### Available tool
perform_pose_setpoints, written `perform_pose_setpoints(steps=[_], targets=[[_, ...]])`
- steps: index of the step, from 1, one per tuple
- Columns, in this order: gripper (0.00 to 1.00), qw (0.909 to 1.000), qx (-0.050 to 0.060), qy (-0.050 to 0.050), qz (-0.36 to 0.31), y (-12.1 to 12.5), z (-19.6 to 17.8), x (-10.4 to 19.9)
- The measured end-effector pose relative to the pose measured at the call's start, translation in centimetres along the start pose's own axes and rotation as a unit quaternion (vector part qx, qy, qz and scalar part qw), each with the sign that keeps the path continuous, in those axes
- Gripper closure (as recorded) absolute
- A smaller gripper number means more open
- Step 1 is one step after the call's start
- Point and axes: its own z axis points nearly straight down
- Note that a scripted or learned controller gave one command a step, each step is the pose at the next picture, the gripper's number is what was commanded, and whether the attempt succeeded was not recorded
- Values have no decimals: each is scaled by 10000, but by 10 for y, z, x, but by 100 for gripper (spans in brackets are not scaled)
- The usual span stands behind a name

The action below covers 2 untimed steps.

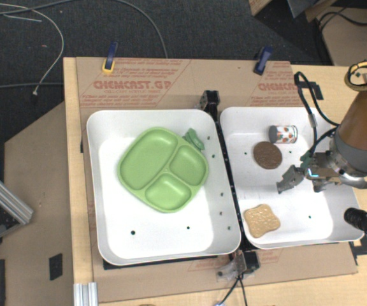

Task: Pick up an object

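In the right bin point(253, 123) lie a round brown cookie-like disc point(267, 155), a small white can with red dots point(283, 134) on its side, and a tan square cracker point(261, 220) near the front edge. My gripper point(290, 181) hangs over the middle of the right bin, its dark fingers pointing left. It sits below and to the right of the brown disc and above the cracker. Nothing is visible between its fingers.
The left bin point(107, 222) holds a green three-compartment plate point(163, 169) with a small dark green object point(194, 139) at its upper right rim. A black clamp point(209, 99) sits between the bins at the back. Cables trail above the gripper.
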Motion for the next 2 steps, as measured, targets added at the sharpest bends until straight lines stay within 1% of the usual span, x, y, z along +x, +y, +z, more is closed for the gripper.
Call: perform_pose_setpoints(steps=[1,2], targets=[[0,10000,-72,-12,-20,3,-7,0],[0,10000,-44,-6,-18,4,56,2]])
